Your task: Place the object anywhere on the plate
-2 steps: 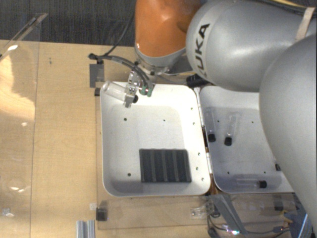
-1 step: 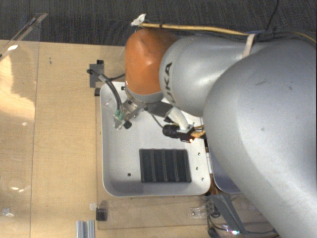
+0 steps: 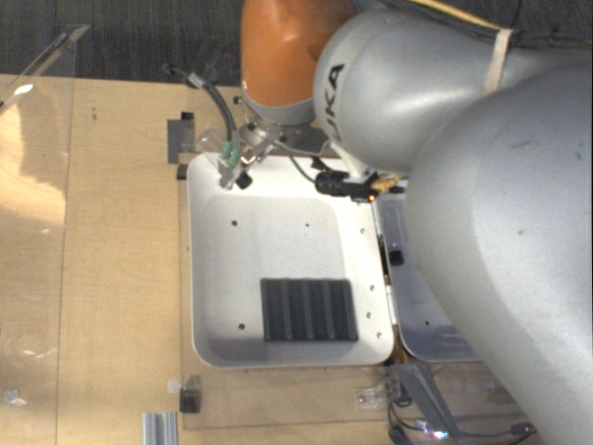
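A dark ribbed rectangular plate (image 3: 309,311) lies flat in the near half of the left white bin (image 3: 211,276). My gripper (image 3: 232,171) hangs over that bin's far left corner, well away from the plate, below the orange band of the arm (image 3: 283,44). A small greenish bit (image 3: 225,160) shows at the gripper's tip, and I cannot tell whether it is a held object or part of the tool. The big grey arm hides the bin's far right side.
The right bin (image 3: 419,327) is mostly covered by the arm. Black brackets sit at the left bin's far left corner (image 3: 182,139) and near left corner (image 3: 190,399). A wooden bench (image 3: 102,248) spreads to the left. Cables (image 3: 343,185) trail by the wrist.
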Robot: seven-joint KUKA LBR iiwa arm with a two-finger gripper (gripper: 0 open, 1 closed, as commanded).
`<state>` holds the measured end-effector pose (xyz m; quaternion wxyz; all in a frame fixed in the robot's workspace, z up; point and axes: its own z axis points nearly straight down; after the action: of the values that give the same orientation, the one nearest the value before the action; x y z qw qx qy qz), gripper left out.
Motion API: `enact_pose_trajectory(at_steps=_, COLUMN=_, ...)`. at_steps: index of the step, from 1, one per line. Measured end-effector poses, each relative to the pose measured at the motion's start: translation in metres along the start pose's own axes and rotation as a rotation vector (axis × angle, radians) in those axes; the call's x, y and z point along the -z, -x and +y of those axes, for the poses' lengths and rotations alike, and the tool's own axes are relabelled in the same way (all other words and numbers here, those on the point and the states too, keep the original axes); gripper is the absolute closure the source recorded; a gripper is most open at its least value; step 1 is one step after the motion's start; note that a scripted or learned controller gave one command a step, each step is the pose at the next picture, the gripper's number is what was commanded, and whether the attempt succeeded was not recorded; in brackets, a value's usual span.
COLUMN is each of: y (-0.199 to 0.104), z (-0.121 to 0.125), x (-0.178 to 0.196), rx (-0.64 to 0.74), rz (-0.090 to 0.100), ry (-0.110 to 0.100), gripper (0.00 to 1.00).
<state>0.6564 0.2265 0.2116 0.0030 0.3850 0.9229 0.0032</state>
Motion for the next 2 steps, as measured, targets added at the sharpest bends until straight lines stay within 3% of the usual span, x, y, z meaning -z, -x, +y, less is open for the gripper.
enact_pose_trajectory(at_steps=1, y=0.001, z=0.004, x=-0.071, rx=-0.056, rz=0.002, ry=-0.004, gripper=1.00)
enact_pose_trajectory(at_steps=2, y=-0.010, z=-0.043, x=-0.121, rx=0.117, rz=-0.003, ry=0.004, gripper=1.00)
